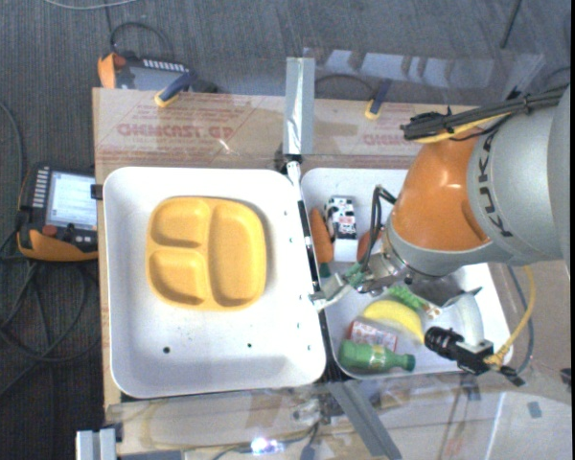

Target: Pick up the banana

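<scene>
Banana (pixel 395 316) lying in the right bin (pixel 340 185), just under the arm's wrist.

The yellow banana rests toward the near side of the right bin, its upper end tucked beneath the gripper (pixel 372 274), whose state cannot be told from this slant. A small red-and-white packet (pixel 372 333) sits just beside the banana on its left, and a green bottle (pixel 376 357) lies on its side near the bin's front edge. Farther back in the same bin are an orange carrot-like piece (pixel 320 236) along the left wall and a small black-and-white item (pixel 342 215). The left bin (pixel 125 353) holds a yellow divided tray (pixel 209 251), well apart from the banana.
</scene>
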`<state>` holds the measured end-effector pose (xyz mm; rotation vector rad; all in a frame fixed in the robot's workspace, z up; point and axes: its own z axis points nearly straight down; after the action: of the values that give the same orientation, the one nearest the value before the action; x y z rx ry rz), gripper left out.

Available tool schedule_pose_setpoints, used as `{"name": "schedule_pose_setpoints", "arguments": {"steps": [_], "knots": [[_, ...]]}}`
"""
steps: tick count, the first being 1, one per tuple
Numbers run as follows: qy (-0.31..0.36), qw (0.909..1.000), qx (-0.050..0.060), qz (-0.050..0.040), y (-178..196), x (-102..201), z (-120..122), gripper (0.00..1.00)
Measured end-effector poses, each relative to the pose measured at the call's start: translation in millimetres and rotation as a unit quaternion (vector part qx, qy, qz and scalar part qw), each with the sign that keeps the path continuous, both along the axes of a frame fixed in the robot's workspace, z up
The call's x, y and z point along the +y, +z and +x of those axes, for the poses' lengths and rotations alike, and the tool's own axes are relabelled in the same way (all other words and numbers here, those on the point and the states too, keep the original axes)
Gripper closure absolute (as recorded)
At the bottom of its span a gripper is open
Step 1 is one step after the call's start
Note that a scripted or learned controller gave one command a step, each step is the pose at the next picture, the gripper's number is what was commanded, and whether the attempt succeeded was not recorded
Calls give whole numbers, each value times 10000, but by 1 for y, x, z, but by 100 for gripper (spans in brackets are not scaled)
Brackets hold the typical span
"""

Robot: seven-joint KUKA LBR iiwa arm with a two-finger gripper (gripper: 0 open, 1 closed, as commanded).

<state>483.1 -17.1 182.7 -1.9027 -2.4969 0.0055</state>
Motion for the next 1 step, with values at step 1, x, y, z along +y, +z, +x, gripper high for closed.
{"name": "schedule_pose_setpoints", "arguments": {"steps": [1], "knots": [[162, 9999, -8, -5, 6, -60, 0, 0]]}}
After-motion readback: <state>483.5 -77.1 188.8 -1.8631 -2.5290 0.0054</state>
